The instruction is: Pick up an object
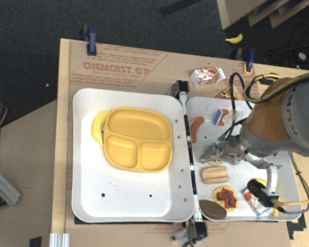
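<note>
Bins sit side by side on the bench: the left white bin bears a yellow plastic divided plate. Reaching into the right white bin, the grey arm with its orange band lowers the two-finger gripper just above a tan bread-roll toy. Whether it grips anything, I cannot tell. Near it lie a red sausage-shaped toy, a small pizza toy and a brown oval piece.

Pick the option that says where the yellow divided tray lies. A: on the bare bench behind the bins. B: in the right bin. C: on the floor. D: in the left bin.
D: the yellow divided tray rests on the floor of the left bin, across the divider from the arm.
</note>
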Robot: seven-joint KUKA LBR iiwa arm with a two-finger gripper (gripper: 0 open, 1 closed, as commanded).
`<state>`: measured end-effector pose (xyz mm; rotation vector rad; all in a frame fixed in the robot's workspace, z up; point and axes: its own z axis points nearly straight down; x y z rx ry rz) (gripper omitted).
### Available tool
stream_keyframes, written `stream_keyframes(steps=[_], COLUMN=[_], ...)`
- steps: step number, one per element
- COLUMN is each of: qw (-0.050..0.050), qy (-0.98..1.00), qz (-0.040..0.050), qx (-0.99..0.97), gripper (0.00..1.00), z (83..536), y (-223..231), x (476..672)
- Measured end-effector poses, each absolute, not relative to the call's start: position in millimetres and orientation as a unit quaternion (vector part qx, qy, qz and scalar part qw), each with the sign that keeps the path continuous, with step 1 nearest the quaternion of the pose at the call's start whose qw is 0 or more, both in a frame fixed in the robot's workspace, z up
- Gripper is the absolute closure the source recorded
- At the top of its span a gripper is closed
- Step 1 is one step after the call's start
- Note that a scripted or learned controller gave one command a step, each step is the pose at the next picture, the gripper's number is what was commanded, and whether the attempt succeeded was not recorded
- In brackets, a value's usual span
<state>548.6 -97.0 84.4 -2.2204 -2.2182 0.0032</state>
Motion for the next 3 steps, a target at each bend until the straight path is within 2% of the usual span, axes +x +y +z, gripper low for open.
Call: stream_keyframes(steps=[1,2,3], qw=[-0.001,0.001,-0.002], qy=[-0.707,-0.707,-0.708], qz=[-0.0001,0.0007,-0.0008], qx=[-0.707,-0.707,-0.706], gripper=[0.00,0.00,0.00], z=[84,84,85], y=[-103,-96,-92], x=[554.7,540.3,569.9])
